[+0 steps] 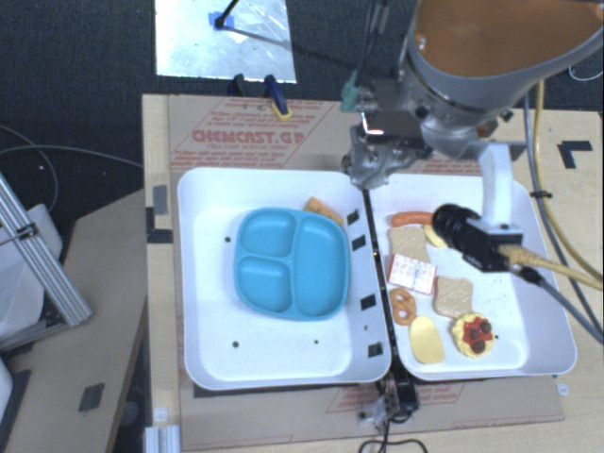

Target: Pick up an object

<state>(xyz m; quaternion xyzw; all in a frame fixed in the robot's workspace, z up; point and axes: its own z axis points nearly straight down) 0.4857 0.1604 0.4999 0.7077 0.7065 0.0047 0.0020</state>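
My gripper [370,170] hangs over the far end of the divider between the two white bins, beneath the big grey and orange arm; it is apart from the toy food. The right bin [543,347] holds a red sausage [411,219], a bread slice [409,244], a white packet with red print [411,274], a pretzel [403,304], a toast piece [454,295], a yellow wedge [427,339] and a small pizza [474,334]. In the left bin [203,347] lies a blue divided plate [290,262], with an orange cracker [324,210] at its far right corner.
A black cylinder on a white bracket [472,236] reaches over the right bin from the arm, with a tan cable running off right. Black clips line the divider [376,281]. A shiny sheet [225,26] lies beyond the cardboard base.
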